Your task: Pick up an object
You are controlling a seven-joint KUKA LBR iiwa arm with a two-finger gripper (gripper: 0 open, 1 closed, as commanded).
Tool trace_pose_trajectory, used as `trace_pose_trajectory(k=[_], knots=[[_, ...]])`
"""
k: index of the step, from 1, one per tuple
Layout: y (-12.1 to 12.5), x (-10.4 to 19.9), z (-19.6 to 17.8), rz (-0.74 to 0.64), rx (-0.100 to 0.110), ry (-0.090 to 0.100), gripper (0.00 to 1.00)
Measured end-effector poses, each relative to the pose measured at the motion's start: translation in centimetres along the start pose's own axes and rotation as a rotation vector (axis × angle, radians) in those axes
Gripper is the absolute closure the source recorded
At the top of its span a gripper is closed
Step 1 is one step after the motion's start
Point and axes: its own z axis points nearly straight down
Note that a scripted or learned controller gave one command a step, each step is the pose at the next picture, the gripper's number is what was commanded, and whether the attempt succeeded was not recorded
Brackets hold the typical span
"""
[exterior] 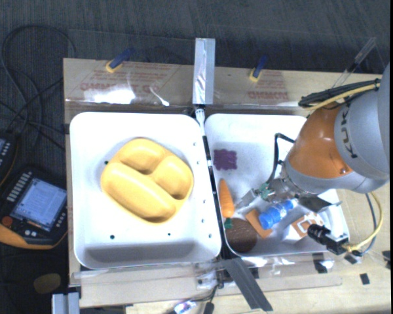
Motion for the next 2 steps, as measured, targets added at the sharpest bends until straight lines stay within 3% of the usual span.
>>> trace_pose_trajectory(k=[1, 2], knots=[[-2.6, -3.22, 0.96, -0.101, 0.002, 0.007, 0.0], [-2.21, -3.5, 1.03, -0.147, 0.007, 0.01, 0.0]])
